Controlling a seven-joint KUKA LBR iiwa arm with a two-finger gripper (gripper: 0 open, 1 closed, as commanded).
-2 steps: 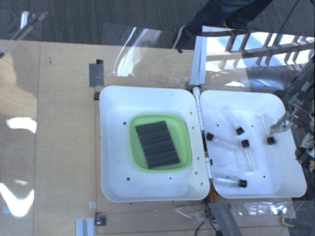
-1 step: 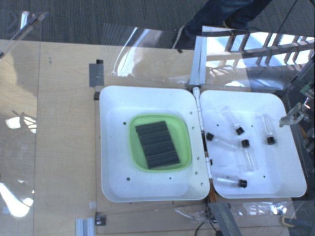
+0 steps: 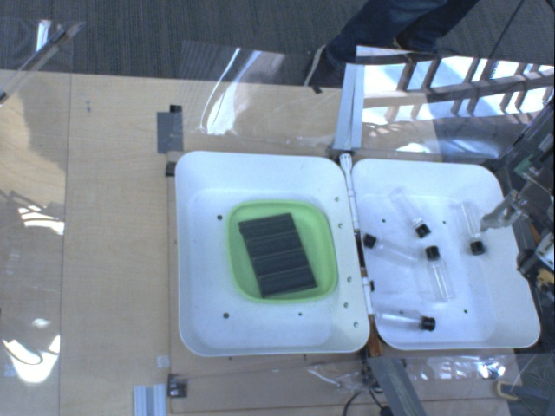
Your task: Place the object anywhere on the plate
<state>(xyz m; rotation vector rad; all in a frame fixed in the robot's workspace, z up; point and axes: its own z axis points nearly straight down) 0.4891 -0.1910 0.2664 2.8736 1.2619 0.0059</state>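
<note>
Several clear vials (image 3: 438,277) lie in the right bin (image 3: 512,332); the claw (image 3: 503,215) hovers there, its state unclear.

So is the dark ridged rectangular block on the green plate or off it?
On it: the dark ridged rectangular block lies flat inside the green square plate, green rim showing all round.

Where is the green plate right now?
The green plate sits in the middle of the left white bin, with a dark ridged block lying on it.
</note>
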